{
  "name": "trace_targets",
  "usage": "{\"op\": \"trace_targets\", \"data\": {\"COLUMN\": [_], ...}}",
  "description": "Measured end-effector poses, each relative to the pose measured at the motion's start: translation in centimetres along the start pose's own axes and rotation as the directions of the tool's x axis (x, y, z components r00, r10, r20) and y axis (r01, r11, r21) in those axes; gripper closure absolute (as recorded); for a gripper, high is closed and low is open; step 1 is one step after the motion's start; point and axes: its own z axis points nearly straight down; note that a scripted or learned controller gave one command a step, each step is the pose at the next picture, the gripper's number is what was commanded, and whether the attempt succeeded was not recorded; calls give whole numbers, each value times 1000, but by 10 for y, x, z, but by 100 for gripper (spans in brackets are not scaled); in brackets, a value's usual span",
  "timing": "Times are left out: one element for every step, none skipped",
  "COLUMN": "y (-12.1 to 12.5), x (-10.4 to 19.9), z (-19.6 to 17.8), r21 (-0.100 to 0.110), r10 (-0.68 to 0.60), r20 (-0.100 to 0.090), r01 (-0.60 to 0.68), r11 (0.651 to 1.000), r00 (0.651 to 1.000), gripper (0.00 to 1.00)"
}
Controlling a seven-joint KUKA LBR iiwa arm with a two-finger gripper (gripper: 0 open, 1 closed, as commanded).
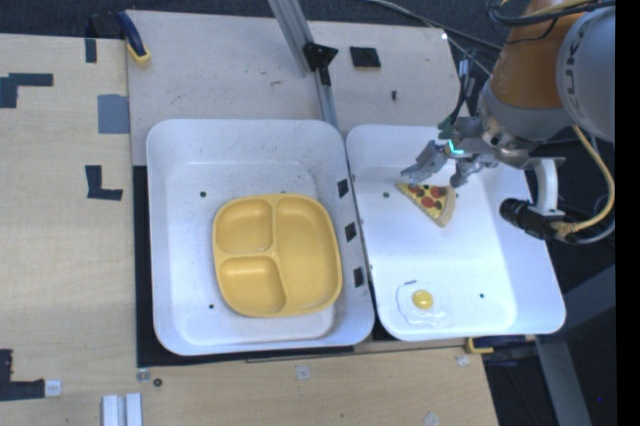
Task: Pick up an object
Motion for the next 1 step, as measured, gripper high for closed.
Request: {"op": "trace_targets", "data": {"y": [1], "x": [0], "z": [-1], "r21": [-3], "r10": [0], "r20": [0], "r01": [0], "r11": [1000], "r00": [1000], "gripper": [0]}}
